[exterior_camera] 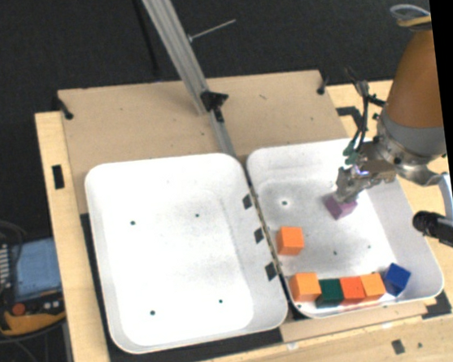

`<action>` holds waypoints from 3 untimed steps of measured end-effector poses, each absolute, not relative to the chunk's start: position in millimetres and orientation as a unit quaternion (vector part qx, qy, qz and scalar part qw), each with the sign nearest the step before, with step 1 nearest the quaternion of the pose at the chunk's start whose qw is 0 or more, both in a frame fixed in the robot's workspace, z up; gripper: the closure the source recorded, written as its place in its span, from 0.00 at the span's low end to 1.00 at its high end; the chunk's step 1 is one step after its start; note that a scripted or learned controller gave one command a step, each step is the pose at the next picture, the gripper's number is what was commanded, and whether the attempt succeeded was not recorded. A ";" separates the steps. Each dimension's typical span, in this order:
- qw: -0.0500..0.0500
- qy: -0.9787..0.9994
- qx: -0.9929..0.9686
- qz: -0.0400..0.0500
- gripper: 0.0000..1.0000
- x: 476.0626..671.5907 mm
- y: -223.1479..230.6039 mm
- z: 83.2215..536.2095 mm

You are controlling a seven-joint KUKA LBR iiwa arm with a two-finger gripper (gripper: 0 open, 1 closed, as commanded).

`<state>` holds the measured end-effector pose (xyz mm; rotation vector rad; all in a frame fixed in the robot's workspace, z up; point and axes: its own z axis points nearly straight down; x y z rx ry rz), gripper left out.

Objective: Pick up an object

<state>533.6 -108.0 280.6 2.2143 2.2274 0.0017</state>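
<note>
My gripper (348,184) hangs over the right bin (395,221), reaching in from the right. A small purple block (342,206) sits right at its tip, touching it or just under it; I cannot tell whether the block is gripped or resting on the bin floor. An orange cube (290,239) lies alone near the bin's left wall. Along the front wall runs a row of blocks: an orange one (306,286), a green one (331,291), two more orange ones (353,288) (373,284) and a blue one (396,277).
The left bin (177,248) lies beside the right one, with a divider edge (257,230) between them. A slanted metal rail (188,66) rises behind the bins. A blue device with cables (32,269) sits off the bench at the left.
</note>
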 end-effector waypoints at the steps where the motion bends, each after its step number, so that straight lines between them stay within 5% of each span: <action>1: 0.000 0.710 0.705 0.000 1.00 530.0 -50.0 264.8; 3: -0.001 0.710 0.704 0.000 1.00 512.0 47.4 261.0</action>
